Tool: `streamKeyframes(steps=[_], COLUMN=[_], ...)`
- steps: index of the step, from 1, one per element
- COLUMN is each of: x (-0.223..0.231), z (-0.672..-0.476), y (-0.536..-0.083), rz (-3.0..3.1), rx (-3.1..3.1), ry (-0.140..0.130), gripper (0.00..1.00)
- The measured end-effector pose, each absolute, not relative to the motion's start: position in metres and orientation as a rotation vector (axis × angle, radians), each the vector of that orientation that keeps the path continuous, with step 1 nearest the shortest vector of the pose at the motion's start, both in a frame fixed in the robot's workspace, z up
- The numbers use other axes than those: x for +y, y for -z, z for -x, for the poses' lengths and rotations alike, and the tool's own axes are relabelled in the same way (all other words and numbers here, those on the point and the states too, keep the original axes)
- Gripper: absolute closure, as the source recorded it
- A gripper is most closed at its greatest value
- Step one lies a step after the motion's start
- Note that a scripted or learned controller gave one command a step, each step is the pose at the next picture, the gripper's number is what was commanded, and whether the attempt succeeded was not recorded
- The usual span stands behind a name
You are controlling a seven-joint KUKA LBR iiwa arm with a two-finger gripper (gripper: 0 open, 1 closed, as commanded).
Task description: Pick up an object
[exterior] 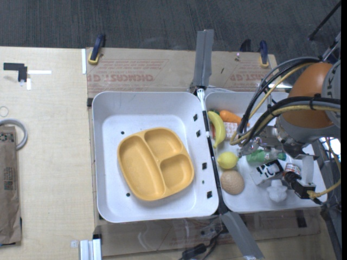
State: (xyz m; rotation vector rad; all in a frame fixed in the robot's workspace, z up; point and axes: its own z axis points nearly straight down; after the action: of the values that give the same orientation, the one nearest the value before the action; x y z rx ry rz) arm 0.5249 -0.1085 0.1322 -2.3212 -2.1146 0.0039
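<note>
The right bin [238, 202] holds a yellow banana [217, 127], an orange carrot [231, 116], a yellow lemon [227, 160], a brown round potato-like thing [232, 182], a green item [259, 156] and a white crumpled thing [277, 192]. My gripper [269, 169] is low over the middle of this bin, above a black-and-white item, right of the lemon. The arm's grey wrist and cables hide much of the gripper. I see nothing clearly held.
The left bin [105, 161] contains a yellow divided plate [155, 163]. A grey divider bar [203, 58] runs between the bins at the back. A brown paper bag [9, 183] lies on the bench at far left. Blue clamps [98, 46] hold cardboard behind the bins.
</note>
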Motion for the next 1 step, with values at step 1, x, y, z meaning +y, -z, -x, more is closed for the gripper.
streamKeyframes(steps=[1], x=[-0.1251], z=[-0.5269], y=[-0.1483], rz=[2.269], rx=[-2.171], ry=[-0.003], gripper=[0.00])
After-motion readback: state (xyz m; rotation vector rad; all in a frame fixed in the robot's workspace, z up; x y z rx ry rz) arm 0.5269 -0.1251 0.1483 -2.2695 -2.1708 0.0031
